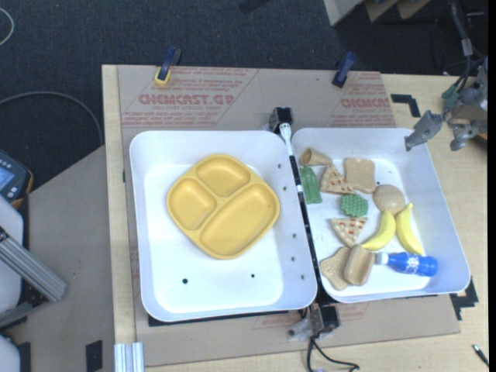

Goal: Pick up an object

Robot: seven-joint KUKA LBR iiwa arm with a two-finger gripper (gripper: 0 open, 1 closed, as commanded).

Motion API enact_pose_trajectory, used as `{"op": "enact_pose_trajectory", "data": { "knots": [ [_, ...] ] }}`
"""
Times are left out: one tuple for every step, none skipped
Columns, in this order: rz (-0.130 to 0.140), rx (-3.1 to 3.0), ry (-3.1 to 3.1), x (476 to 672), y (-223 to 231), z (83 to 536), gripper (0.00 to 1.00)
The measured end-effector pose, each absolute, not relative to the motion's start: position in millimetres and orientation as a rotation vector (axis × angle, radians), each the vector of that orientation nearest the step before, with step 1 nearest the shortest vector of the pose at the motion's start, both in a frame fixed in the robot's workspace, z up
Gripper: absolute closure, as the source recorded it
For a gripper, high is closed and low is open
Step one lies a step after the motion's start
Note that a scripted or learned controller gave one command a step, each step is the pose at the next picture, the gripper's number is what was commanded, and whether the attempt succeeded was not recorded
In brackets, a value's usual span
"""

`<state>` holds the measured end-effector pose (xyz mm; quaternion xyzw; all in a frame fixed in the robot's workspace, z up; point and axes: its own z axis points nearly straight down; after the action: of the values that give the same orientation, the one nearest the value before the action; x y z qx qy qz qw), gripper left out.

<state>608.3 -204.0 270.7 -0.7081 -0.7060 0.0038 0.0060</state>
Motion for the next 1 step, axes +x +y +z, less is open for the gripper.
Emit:
{"op": "enact_pose_trajectory", "data": {
  "knots": [
    [0.0, -2.221, -2.222, 610.5, -203.2, 278.8, 0.0]
  ]
}}
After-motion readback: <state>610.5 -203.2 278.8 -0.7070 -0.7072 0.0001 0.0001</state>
